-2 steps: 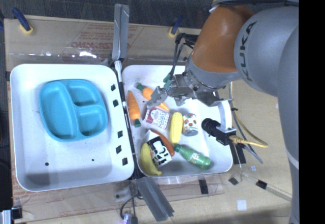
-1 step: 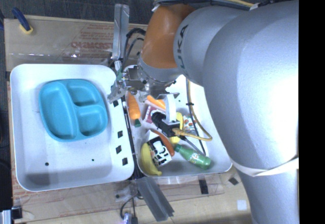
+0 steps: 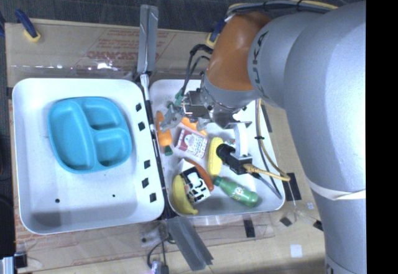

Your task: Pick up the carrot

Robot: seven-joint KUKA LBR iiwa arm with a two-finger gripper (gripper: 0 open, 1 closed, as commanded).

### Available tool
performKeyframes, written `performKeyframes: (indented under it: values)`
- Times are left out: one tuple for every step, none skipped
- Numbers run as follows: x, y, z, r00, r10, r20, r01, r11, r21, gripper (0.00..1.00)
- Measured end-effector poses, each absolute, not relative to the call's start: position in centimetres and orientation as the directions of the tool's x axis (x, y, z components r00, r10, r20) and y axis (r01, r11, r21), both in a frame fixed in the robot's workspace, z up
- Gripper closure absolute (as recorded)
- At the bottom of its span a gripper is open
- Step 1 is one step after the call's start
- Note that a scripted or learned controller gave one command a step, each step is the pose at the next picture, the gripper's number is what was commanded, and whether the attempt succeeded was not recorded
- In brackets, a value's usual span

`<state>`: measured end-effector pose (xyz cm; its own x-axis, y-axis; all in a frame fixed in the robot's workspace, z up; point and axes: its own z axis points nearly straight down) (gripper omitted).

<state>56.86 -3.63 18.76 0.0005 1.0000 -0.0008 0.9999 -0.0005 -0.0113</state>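
The carrot (image 3: 163, 137), a short orange piece with a pale green end, lies against the left wall of the right bin (image 3: 273, 203). My gripper (image 3: 176, 109) hangs low over the upper left part of that bin, just above and right of the carrot. Another orange piece (image 3: 188, 123) lies right under the gripper body. The view shows nothing held by the gripper.
The right bin also holds a pink packet (image 3: 192, 143), a yellow item (image 3: 215, 156), a banana (image 3: 180, 195), a green bottle (image 3: 239, 192) and a black-and-white item (image 3: 196, 185). A blue divided tray (image 3: 91, 132) lies in the left bin (image 3: 37, 204). The arm covers the right bin's upper right.
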Motion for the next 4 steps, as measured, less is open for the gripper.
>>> performKeyframes:
  values:
    - [59.7,-10.0,8.9,0.172,0.985,-0.005,0.985,-0.172,-0.005,0.0]
    - [59.5,-9.8,9.5,0.168,0.986,-0.002,0.986,-0.168,-0.015,1.0]
    - [59.5,-9.8,10.1,0.165,0.986,-0.002,0.986,-0.165,-0.023,1.0]
    - [64.0,-10.5,8.8,0.549,0.836,-0.003,0.835,-0.549,-0.009,1.0]
